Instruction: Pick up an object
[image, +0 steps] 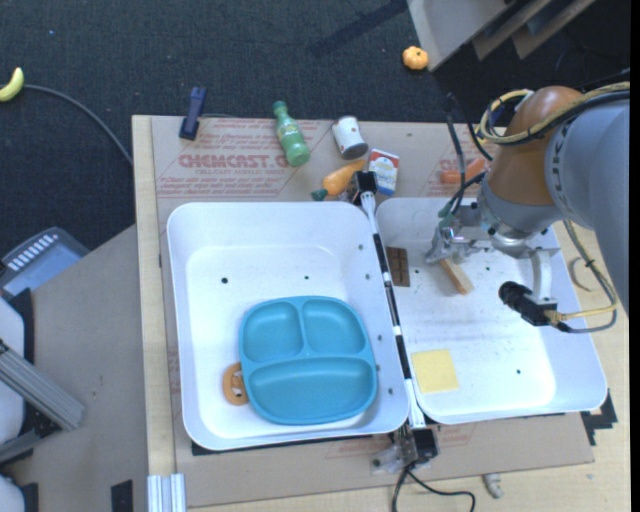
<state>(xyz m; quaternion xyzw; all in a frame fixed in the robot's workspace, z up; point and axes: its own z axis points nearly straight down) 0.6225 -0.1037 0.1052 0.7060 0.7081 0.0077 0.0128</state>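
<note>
My gripper hangs low over the upper left part of the right bin, under the arm's orange band. A small tan wooden block lies tilted directly below the gripper, and its upper end reaches the gripper's tip. Whether the block is gripped is not visible. A yellow square piece lies flat at the bin's lower left. A brown flat piece rests against the bin's left wall.
The left bin holds a blue divided plate with a small brown pretzel-like item beside it. Behind the bins lie a green bottle, a white can, an orange carrot and a small box. A black cable end hangs by the arm.
</note>
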